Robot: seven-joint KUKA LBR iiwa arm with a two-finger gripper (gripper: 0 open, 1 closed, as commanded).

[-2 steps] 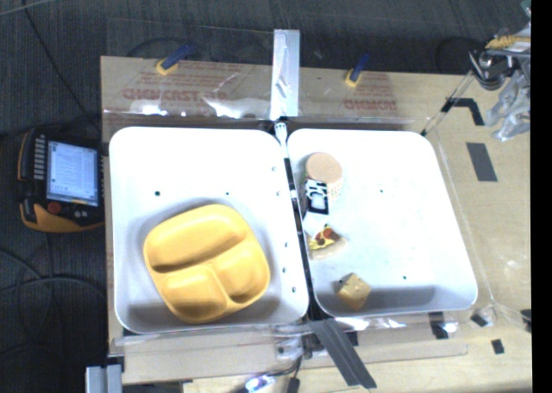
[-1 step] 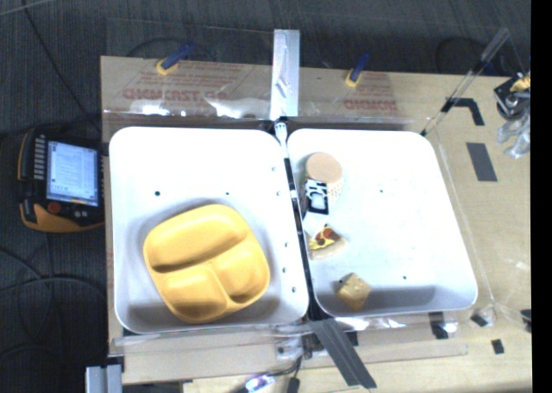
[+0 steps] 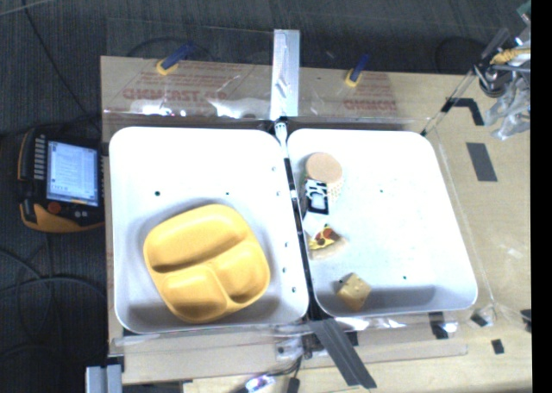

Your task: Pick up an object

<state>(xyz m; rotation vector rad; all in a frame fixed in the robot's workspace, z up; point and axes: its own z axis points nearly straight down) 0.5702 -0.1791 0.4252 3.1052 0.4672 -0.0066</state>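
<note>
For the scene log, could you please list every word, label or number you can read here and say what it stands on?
Nothing reads for certain.
Red lettering on the clear sheet behind the bins: blurred.
Bold black marks on the paper cup in the right bin: letters cannot be made out.
Lit screen of the handheld pendant left of the bench: too small.

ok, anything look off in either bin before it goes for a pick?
Nothing spilled or broken. The yellow divided tray sits skewed in the left bin. In the right bin, the paper cup lies tipped on its side, and everything hugs the left wall, awkward for a grasp there.
</note>
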